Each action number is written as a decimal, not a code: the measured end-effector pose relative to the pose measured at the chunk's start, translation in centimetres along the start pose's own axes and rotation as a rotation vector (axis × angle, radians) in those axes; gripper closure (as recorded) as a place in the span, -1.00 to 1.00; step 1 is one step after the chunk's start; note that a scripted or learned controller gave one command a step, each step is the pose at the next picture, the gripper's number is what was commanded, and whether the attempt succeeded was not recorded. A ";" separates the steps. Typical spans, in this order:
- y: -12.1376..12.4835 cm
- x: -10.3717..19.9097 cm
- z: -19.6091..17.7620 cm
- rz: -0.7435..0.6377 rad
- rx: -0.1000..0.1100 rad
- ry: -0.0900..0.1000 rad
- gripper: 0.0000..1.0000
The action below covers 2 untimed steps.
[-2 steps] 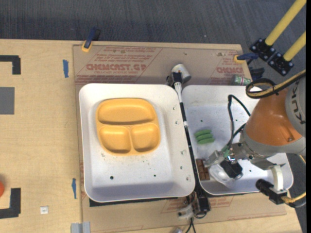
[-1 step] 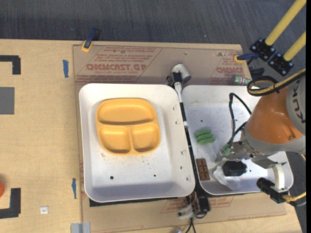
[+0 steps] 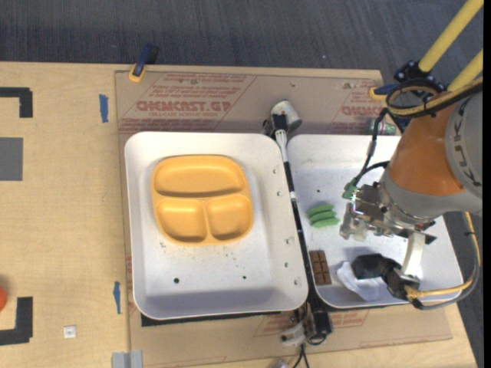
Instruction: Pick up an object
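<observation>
A small green object (image 3: 323, 215) lies in the right bin (image 3: 337, 159), left of its middle. A brown chocolate-bar-like piece (image 3: 319, 267) rests against the bin's left wall near the front. My gripper (image 3: 355, 222) hangs over the right bin, just to the right of the green object and close to it. I see nothing held in the gripper. In the left bin (image 3: 146, 267) a yellow divided plate (image 3: 202, 198) lies flat toward the back.
The bins stand side by side on a cardboard sheet (image 3: 192, 98), with a clamp (image 3: 282, 117) at the back where they meet. The arm's orange and grey body (image 3: 430, 167) covers the right bin's right half.
</observation>
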<state>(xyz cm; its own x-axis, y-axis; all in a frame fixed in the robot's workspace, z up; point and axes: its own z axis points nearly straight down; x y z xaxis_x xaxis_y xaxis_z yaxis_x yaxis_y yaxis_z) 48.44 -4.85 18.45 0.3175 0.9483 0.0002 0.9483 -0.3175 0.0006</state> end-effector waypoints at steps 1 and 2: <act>4.3 -4.4 -0.9 -0.013 -0.001 -0.001 1.00; 4.3 -4.4 -0.9 -0.014 0.000 -0.001 -1.00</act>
<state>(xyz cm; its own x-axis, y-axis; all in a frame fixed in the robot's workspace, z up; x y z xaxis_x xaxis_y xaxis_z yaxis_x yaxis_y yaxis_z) 51.10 -10.33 19.34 0.3043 0.9526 -0.0007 0.9526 -0.3043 0.0008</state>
